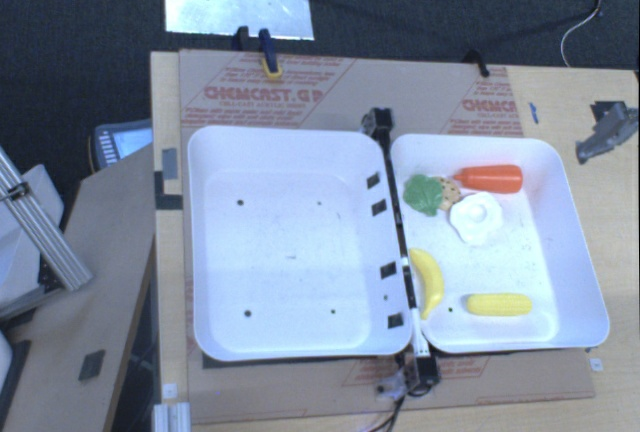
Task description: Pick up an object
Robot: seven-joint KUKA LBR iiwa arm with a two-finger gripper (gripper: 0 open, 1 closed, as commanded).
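In the camera view the gripper (606, 132) hangs at the frame's three o'clock edge, outside the right bin (575, 220); I cannot tell whether its jaws are parted. The carrot (490, 178), broccoli (425, 193) and egg (475, 218) crowd together at the bin's twelve o'clock, so a descent there risks pinching two, while the banana (428, 280) at eight o'clock hugs the wall, and the corn (498, 304) at six lies clearer.

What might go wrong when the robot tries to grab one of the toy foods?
The green broccoli toy, orange carrot toy and white fried-egg toy sit bunched together in the right white bin, so fingers might nudge a neighbour or catch two. The yellow banana toy lies against the bin's left wall, leaving little room on that side. The egg looks flat and could slip. The grey gripper is off beyond the bin's right edge.
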